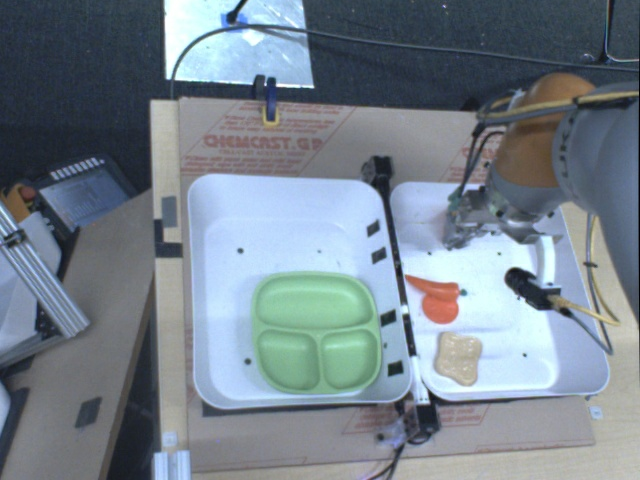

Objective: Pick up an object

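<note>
Beige, a flat toy biscuit lies at the right bin's near edge with an orange carrot-shaped toy just beyond, both well short of the gripper, jaw state indeterminable, while the left bin holds a green divided plate.
</note>
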Available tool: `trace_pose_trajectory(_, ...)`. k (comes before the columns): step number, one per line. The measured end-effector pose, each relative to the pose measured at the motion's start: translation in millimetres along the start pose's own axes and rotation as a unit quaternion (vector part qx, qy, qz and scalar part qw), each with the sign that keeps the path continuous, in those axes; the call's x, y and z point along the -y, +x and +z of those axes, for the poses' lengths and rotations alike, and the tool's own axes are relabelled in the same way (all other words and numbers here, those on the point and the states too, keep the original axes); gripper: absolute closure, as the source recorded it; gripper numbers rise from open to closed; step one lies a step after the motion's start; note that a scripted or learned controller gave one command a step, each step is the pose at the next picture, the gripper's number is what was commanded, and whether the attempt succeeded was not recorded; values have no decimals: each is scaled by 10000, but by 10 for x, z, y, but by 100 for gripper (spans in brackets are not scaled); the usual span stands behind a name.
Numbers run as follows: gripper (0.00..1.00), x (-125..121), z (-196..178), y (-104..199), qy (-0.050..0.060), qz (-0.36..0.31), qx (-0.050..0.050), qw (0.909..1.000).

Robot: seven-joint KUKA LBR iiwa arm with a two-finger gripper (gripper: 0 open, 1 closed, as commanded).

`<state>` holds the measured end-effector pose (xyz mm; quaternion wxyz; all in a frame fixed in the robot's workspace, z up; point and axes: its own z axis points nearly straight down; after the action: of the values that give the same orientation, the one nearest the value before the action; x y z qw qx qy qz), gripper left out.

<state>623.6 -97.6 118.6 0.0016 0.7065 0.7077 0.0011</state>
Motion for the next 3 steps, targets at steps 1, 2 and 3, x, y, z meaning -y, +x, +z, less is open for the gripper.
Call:
trace_pose_trajectory(1,100,-37,-453,55,-10,-9,-2,10000)
trace_pose_trajectory(2,100,33,-1024,2,-14,2,1,10000)
trace_pose_trajectory(3,100,-3,-1466,-37,-7,-8,1,10000)
